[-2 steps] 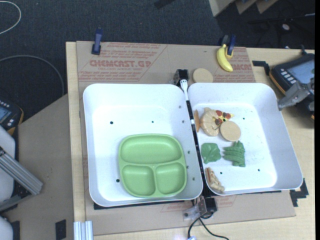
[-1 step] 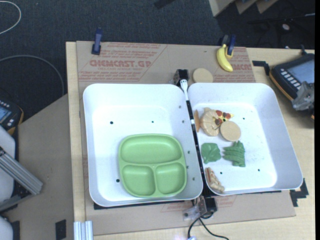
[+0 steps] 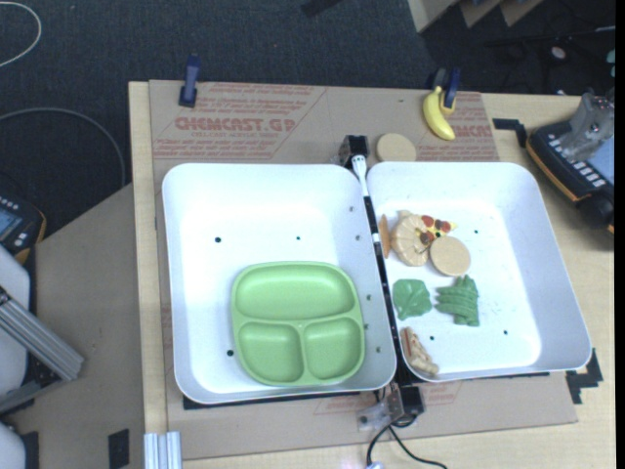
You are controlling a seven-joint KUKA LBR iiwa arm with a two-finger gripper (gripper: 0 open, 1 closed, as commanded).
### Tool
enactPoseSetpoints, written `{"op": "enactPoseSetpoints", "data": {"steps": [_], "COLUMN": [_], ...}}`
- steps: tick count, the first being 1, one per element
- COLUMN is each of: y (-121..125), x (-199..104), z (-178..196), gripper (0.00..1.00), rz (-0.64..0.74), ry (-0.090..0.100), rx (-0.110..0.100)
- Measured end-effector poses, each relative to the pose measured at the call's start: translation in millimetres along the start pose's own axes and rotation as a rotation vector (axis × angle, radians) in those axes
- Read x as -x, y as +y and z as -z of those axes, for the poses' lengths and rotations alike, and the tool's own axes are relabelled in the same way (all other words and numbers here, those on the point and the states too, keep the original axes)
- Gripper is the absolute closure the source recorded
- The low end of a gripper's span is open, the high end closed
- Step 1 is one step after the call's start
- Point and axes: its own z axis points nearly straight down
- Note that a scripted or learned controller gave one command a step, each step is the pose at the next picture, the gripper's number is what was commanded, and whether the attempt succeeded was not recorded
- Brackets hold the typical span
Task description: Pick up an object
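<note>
Because the task asks only that an object be picked up, any of the small food-like pieces lying in the right bin point(image 3: 508, 203) could serve as the target, and all of them sit loose on its floor, gathered toward its nine o'clock side near the wall shared with the left bin point(image 3: 195, 213). At the top of this group a round tan disc point(image 3: 450, 256) touches a paler round piece point(image 3: 411, 242) with small red and yellow bits at its one o'clock edge; at six o'clock from them lie a flat green leaf point(image 3: 411, 298) and, just beside it at three o'clock, a darker green ridged piece point(image 3: 459, 299). A tan crusted piece point(image 3: 419, 353) rests against the bin's wall at about seven o'clock. The left bin holds a green divided plate point(image 3: 296, 321) toward its five o'clock corner, lying flat with its three compartments up; being broad and low, it would likely be harder to pinch than the small pieces. Outside the bins, on the cardboard sheet point(image 3: 234, 120) covering the tabletop, a banana point(image 3: 437, 115) lies beside a blue clamp point(image 3: 451, 84) at twelve o'clock, and a tan disc point(image 3: 395, 148) sits just beyond the right bin's rim. Whether the gripper is spread or pressed together cannot be told, so the pick appears not yet begun.
</note>
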Motion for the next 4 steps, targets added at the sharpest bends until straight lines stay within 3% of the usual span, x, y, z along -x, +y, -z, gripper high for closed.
{"op": "enactPoseSetpoints", "data": {"steps": [1, 2, 3, 4], "y": [-14.2, -14.7, -17.3, -14.4], "x": [-9.5, -94.0, -130.8, -194.5], "z": [-108.9, -24.8, -124.1, -35.0], "gripper": [1.0, 1.0, 1.0, 1.0], "rz": [-0.008, 0.003, -0.004, 0.0], "ry": [0.002, 0.004, 0.001, 0.006], "rx": [-0.025, -0.002, -0.025, -0.002]}}
